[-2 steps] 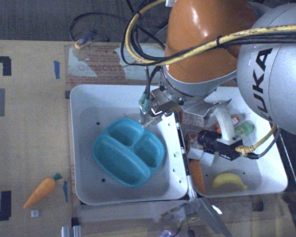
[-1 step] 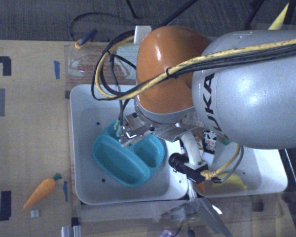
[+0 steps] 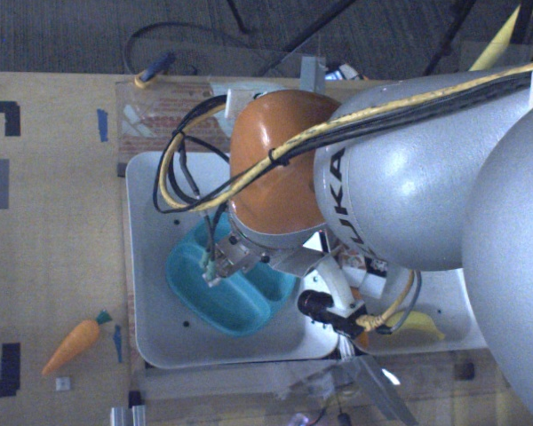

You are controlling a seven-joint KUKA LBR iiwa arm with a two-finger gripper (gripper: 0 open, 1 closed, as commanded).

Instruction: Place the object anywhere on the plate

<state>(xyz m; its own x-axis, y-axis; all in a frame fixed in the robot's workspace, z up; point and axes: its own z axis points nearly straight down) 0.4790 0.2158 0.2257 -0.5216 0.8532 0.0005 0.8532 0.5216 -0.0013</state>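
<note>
A blue plate [image 3: 235,304] with raised sides lies in the left white bin [image 3: 151,238], toward its near side. My gripper [image 3: 218,269] hangs over the plate's upper left part, beneath the orange band of the arm [image 3: 275,162]. The wrist hides much of the plate's right half. I see no object between gripper and plate from this angle. A yellow object [image 3: 419,325], partly hidden by the arm and cables, lies in the right bin.
A toy carrot [image 3: 71,346] lies on the wooden bench outside the left bin, at the lower left. Black and yellow cables [image 3: 173,171] loop over the bin's upper left. The arm's grey body covers most of the right bin [image 3: 453,331].
</note>
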